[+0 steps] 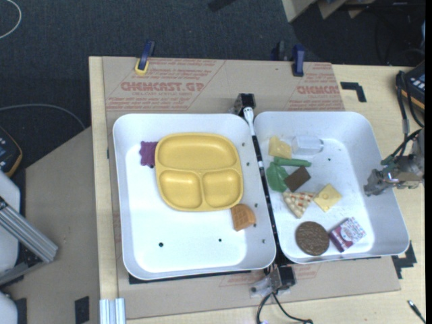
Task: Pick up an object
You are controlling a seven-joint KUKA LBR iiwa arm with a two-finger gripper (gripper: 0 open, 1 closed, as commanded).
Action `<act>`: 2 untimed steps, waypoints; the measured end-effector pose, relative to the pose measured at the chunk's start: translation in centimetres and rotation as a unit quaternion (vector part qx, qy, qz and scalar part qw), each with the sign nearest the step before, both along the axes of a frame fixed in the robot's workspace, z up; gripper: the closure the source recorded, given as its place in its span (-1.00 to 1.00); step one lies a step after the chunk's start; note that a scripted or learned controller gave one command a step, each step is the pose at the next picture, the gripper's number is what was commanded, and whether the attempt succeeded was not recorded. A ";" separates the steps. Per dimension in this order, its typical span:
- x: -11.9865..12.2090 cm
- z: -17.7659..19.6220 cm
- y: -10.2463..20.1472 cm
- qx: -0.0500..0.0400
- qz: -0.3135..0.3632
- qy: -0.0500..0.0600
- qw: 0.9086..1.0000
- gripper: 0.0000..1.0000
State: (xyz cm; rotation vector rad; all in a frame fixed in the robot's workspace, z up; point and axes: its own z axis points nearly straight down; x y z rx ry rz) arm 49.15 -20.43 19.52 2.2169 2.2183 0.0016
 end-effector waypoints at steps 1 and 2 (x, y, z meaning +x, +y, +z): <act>0.1 3.1 0.0 0.000 0.000 0.000 1.000 1.00; 0.8 2.5 5.5 0.003 0.003 0.003 1.000 1.00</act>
